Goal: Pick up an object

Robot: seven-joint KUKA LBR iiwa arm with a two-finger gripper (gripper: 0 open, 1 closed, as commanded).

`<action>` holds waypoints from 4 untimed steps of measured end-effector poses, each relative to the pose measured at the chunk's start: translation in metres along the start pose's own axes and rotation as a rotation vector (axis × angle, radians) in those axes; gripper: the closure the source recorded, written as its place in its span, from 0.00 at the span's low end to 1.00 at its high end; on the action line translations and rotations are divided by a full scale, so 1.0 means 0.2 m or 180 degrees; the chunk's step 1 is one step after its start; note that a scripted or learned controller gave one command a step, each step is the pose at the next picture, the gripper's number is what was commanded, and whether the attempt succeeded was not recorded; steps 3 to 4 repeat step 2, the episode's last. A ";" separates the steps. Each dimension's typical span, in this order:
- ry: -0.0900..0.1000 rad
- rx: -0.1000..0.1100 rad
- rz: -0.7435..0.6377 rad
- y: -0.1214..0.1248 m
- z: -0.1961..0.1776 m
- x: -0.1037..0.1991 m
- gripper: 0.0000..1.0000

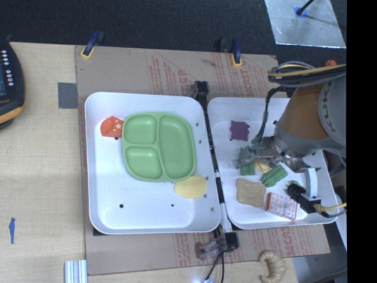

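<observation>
Reaching in from the right, the arm holds its gripper over the middle of the right bin, close above a cluster of small things. Whether the gripper stands apart or closed cannot be told from this slant. Just under its tip lies the dark green piece, the thing nearest to it: a small, flat, leaf-coloured scrap with an angular outline, lying on the white floor. A pale yellow bit sits just beside it to the right, and a lighter green strip lies tilted next to that. Below the cluster a tan bread slice lies flat, with a red-and-white packet just beside it toward the bin's lower right corner. A purple square rests apart from these, nearer the far wall. Bare floor in this bin runs along its left wall, from the far corner down past the dark green piece; the arm covers much of the right half. The two bins meet edge to edge along the middle. In the left bin, a green divided plate takes up the upper centre; a red piece with a yellow star sits against its left rim and a yellow oval against its lower right rim. Open floor spans the whole near strip and the left side of that bin
</observation>
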State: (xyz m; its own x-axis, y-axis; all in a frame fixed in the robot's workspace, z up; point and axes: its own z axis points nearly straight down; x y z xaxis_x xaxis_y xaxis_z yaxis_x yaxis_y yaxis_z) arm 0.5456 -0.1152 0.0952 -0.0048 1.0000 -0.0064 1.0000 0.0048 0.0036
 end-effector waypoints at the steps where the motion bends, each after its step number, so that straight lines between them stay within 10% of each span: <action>1: 0.0010 -0.0004 -0.0002 0.01 -0.05 0.00 1.00; 2: 0.0028 -0.0015 -0.0021 0.18 -0.51 0.31 1.00; 4: 0.0028 -0.0015 -0.0021 0.18 -0.51 0.31 1.00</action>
